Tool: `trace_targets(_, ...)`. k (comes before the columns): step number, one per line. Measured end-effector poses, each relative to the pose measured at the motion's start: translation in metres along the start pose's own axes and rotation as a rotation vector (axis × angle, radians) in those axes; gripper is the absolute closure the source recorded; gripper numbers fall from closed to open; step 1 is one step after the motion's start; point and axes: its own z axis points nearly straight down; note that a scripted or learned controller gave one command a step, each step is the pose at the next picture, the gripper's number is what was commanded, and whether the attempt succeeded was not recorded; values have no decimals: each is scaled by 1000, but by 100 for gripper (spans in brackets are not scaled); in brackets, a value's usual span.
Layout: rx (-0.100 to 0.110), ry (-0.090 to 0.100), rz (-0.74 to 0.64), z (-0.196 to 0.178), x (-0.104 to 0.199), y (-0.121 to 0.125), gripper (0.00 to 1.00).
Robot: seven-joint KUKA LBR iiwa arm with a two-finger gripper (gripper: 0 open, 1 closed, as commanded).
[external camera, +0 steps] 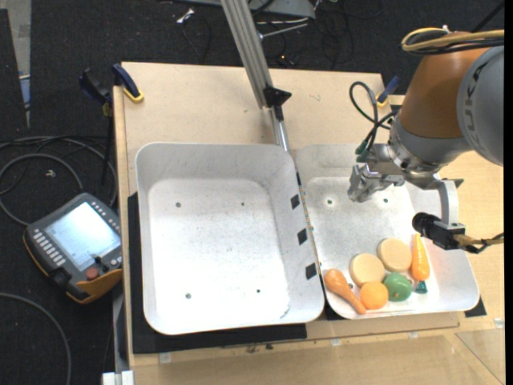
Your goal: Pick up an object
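Several toy foods lie in the near right corner of the right bin point(337, 184): an orange carrot point(343, 289) at the left, two tan round pieces point(366, 268) point(394, 253), an orange ball point(373, 296), a green piece point(397, 286) and a second carrot point(420, 258) standing along the right side. My gripper point(362, 189) hangs over the bin's upper middle, well apart from the pile, with nothing visible between its fingers.
The left bin point(160, 167) sits beside the right one on the wooden bench. A metal pole point(250, 42) slants down to the bins' far junction. A teach pendant point(76, 247) lies on the floor at the left. A black camera block point(437, 231) hangs off the wrist.
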Motion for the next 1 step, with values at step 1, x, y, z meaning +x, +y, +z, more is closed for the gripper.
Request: trace_targets(1,0,1,-1,5,60,15,100)
